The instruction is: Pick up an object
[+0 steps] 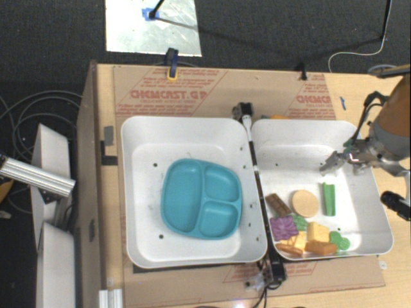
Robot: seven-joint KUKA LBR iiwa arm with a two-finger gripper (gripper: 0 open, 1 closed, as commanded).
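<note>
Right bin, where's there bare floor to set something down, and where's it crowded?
In the right bin, the floor is bare across the back half, between the rear wall and the round tan piece, though the gripper hangs over it. The front is crowded: green stick, purple piece and orange bits cluster together.

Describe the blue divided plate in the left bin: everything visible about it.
The blue divided plate is a light teal, rounded-cornered dish that looks like smooth plastic. Raised ridges split it into three compartments: one large on the view's left, two smaller on the right. It lies flat and right side up on the floor of the left bin, turned slightly askew, toward the bin's lower right. All three compartments look bare. It touches the bin floor alone.
</note>
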